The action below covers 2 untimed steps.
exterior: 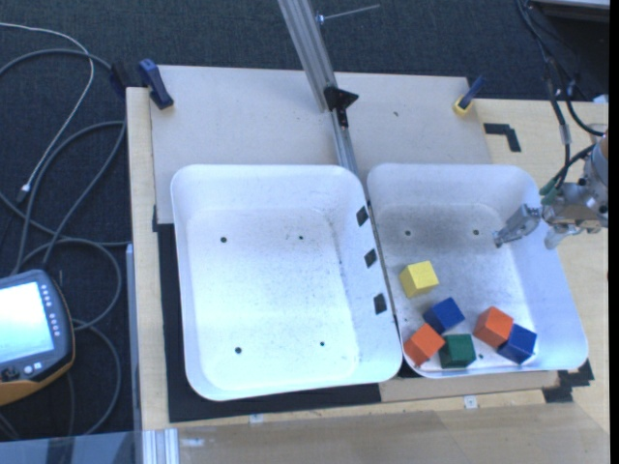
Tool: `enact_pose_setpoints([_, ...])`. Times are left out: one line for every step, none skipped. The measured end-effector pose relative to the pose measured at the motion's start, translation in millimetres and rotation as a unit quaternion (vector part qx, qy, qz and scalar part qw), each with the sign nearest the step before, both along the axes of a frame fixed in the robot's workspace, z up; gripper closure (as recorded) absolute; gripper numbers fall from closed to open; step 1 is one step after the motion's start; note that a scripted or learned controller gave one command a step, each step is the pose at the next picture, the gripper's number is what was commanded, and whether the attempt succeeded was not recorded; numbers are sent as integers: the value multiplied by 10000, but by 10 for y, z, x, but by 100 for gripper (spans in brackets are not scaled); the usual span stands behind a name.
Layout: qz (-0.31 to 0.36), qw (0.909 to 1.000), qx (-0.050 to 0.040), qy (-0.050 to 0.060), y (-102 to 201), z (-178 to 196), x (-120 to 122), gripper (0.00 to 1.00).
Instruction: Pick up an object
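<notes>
Gripper [527, 225] hangs over the right bin [556, 288], its jaws' opening impossible to tell. Yellow cube [420, 277] lies apart from five clustered cubes.

A robotics lab or test cell is indicated. A plywood bench [290, 124] is set on dark carpet [77, 17], with two white bins [193, 201] fixed side by side on it. An aluminium mast [305, 37] is bolted to the board, loose cables [48, 191] are strewn across the floor, and a teach pendant [29, 332] is laid at the left.
</notes>
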State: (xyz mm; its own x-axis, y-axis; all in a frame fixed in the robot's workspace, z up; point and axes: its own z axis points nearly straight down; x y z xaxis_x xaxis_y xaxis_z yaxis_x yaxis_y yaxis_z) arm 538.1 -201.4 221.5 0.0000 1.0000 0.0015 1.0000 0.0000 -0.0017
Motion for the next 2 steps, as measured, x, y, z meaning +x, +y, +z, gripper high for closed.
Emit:
enact_pose_setpoints([-9,10000,3,-7,324,-1240,-389,0])
enact_pose_setpoints([13,9999,-5,-113,814,-1175,-507,0])
